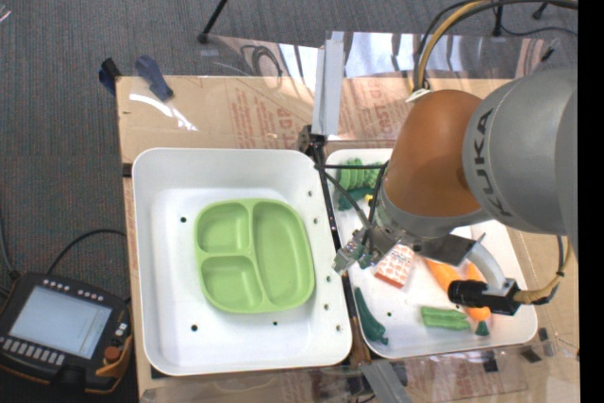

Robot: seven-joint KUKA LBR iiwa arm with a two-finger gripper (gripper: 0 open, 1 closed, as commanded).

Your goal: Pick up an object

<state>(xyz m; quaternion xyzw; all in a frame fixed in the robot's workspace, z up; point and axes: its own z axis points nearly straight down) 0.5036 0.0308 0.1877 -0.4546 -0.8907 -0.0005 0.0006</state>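
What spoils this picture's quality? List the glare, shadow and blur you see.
Camera view: glare streaks the clear panel behind the bins; the left bin is bright, nearly washed out along its rim; the arm casts soft shadow over the right bin; the claw looks slightly blurred; the green tray stays sharp.

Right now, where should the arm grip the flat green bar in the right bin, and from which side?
Probably across the middle of the green bar, coming straight down from above. It lies flat on the floor of the right bin, long and narrow, so the jaws should close over its short width. Its long sides look free; the orange piece sits just above it.
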